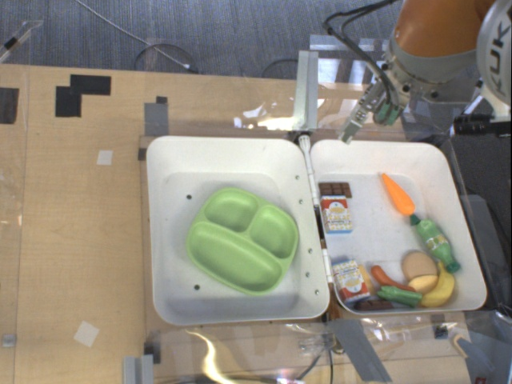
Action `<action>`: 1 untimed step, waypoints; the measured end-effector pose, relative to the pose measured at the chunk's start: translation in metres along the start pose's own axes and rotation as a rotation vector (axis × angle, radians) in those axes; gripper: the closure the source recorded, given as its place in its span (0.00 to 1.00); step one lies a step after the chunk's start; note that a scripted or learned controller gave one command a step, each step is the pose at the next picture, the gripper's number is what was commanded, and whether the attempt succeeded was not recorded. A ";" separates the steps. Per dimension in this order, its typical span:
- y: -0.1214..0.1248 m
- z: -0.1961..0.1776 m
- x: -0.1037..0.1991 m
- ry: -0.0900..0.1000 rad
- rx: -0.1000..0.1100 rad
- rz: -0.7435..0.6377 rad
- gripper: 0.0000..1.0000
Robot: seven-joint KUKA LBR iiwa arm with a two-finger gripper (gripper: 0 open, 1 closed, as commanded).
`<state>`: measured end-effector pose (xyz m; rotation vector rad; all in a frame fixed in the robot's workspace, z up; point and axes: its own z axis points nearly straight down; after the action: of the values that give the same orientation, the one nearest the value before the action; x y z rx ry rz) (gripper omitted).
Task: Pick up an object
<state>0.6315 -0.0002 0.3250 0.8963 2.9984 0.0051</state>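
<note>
My gripper (362,118) hangs over the back edge of the right bin (456,174), its fingers pointing down-left with nothing between them. In that bin lie an orange carrot (398,194), a green bottle (435,242), a chocolate bar (335,190), a small carton (338,214), a second carton (350,281), a round bread roll (419,265), a banana (439,288), a red sausage (385,278) and a green pepper (399,295). All of these are well below the gripper.
The left bin (168,182) holds a green three-part plate (242,239). A metal post (306,94) stands at the back between the bins. The wooden bench (72,214) spreads out to the left.
</note>
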 end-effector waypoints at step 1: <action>-0.043 0.039 0.025 0.005 0.002 -0.226 1.00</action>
<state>0.5875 -0.0228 0.2850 0.5530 3.0852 0.0017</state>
